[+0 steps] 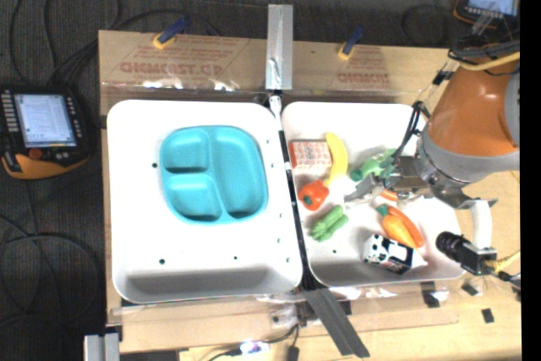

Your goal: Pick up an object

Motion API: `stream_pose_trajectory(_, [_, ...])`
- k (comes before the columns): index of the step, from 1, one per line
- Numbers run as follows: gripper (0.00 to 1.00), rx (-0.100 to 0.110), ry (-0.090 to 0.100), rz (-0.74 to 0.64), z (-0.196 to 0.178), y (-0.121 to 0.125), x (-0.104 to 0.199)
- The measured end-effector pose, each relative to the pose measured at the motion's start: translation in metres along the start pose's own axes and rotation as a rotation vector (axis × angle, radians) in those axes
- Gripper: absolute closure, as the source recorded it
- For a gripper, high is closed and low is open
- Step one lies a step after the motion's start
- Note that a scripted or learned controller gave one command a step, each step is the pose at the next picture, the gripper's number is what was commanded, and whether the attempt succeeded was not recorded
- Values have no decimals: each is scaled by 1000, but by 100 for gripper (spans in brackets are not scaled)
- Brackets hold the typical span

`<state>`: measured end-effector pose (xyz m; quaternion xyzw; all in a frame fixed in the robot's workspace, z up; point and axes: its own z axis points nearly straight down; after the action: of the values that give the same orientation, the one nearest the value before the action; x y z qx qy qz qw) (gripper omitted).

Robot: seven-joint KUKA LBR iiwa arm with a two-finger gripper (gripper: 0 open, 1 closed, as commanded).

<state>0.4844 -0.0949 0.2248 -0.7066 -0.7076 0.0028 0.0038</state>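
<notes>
2 shallow white bins sit side by side on the bench. The left bin holds 1 smooth turquoise tray with 3 rounded compartments. The right bin holds a cluster of small toys: a red-and-white carton, a curved yellow banana just beside it, a round red-orange tomato, a knobbly green pod, a tapered orange carrot and a black-and-white box near the front wall. The hand reaches in from the right, over a green object beside the banana; whether it is released or clenched, I cannot tell.
</notes>
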Motion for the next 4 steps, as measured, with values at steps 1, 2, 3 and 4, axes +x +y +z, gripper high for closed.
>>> stream_pose_trajectory(1, [0, -1, 2, 37, 121, 7, -66])
stream_pose_trajectory(2, [0, -16, -5, -219, 135, 111, -45])
stream_pose_trajectory(3, [0, 10, -3, -337, 136, 165, -17])
stream_pose_trajectory(4, [100, 16, -1, -339, 131, 164, -16])
